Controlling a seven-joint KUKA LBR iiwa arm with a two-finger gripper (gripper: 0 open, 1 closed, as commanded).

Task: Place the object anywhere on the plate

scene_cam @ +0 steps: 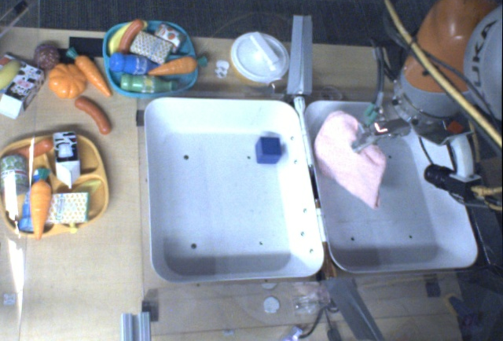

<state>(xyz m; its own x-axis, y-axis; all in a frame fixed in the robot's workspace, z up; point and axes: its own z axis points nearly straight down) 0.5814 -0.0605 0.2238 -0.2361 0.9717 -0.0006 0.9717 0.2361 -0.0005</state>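
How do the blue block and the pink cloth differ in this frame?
The blue block is small, boxy and dark; the pink cloth is larger, soft and pale. The block sits alone in the left bin; the cloth lies in the right bin, under the gripper. Both rest on white bin floors.

The 2 bins, left (228, 253) and right (409, 253), look like smooth, slightly glossy white plastic. The pink plate (350, 155) has a soft matt finish. The blue cube (269, 148) looks matt, perhaps foam. The bench (118, 174) is pale wood; the gripper (369, 135) is shiny metal.
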